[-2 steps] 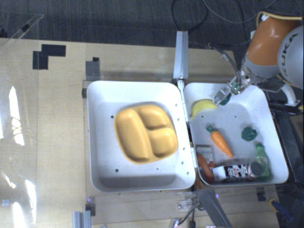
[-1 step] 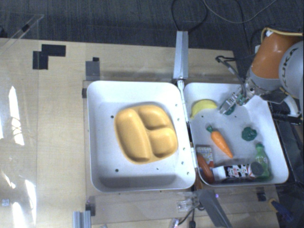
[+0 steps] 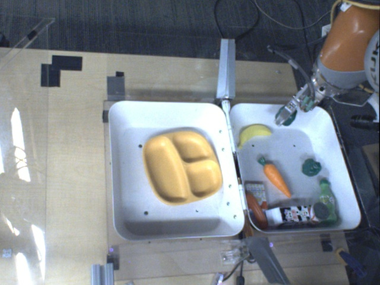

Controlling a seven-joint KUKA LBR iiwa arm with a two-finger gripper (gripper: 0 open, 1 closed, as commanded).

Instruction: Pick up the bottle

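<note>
The tool (image 3: 285, 116) hangs over the upper edge of the right white plastic bin (image 3: 338, 136), in the upper right of the frame. I cannot tell if it is released or clenched, and nothing is seen in it. The green plastic bottle (image 3: 325, 199) lies in the lower right corner of this bin, well apart from the tool. Its dark cap end is just beside the flat black and white box (image 3: 292, 214) at the lower wall. An orange toy carrot (image 3: 276, 179), a small dark green round object (image 3: 311, 168) and a yellow round piece (image 3: 254, 133) lie in the same bin.

In my judgement, the step in hand is the approach. To do it well, the tool should travel toward the lower right corner above the carrot and the green object, then descend across the narrow width of the bottle, away from the bin wall. The left white bin (image 3: 122, 159) holds 1 yellow moulded tray (image 3: 181, 165) and is not involved.
</note>
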